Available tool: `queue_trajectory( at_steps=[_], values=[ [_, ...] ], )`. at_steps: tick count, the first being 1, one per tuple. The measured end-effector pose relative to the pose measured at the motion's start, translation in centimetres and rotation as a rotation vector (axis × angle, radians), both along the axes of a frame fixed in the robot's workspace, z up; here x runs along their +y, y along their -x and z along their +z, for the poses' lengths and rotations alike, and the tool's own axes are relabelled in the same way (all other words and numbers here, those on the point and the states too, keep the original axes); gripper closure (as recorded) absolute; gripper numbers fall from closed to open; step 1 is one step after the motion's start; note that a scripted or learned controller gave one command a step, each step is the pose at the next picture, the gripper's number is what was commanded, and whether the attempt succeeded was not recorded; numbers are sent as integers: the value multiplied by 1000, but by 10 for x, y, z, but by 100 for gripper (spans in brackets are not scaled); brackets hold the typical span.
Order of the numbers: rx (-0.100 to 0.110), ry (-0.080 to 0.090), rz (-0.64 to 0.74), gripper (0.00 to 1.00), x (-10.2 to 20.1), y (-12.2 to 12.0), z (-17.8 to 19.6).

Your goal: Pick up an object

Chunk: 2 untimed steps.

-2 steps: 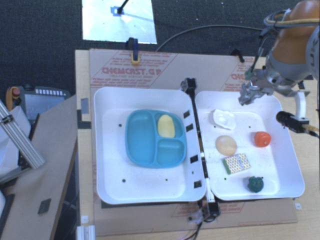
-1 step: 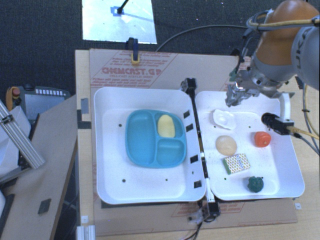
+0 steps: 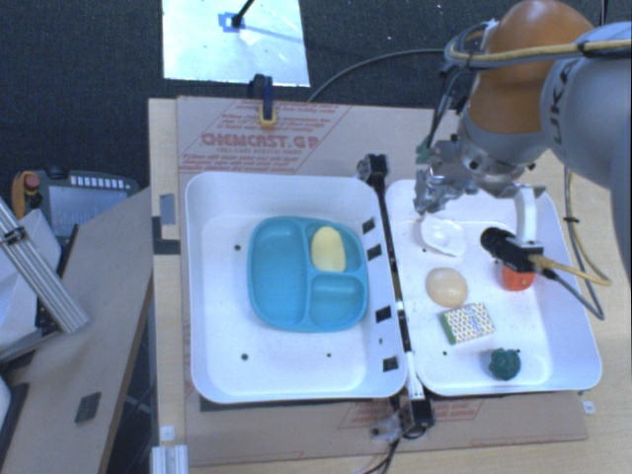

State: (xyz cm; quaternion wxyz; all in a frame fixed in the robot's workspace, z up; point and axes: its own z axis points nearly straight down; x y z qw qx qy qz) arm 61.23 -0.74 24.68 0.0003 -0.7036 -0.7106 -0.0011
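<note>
Arm (image 3: pixel 553 77) reaching from right | tool (image 3: pixel 432 197) over right bin (image 3: pixel 563 363) | grip: cannot tell

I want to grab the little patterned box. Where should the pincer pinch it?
Probably from straight above, pinching the two long sides of the small yellow-green patterned box. It lies flat and turned at a slant in the right white bin, with open floor around it, so the pincer should turn to match.

Arm (image 3: pixel 553 77) crowding right bin's (image 3: pixel 573 363) upper half; bare floor lying open lower centre, between patterned box (image 3: pixel 468 322) and green toy (image 3: pixel 505 363).
</note>
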Motion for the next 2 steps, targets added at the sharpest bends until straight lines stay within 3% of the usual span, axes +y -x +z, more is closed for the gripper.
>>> queue_trajectory(
  at_steps=[2],
  values=[
    [-1,0,-1,100,106,8,4]
  ],
)
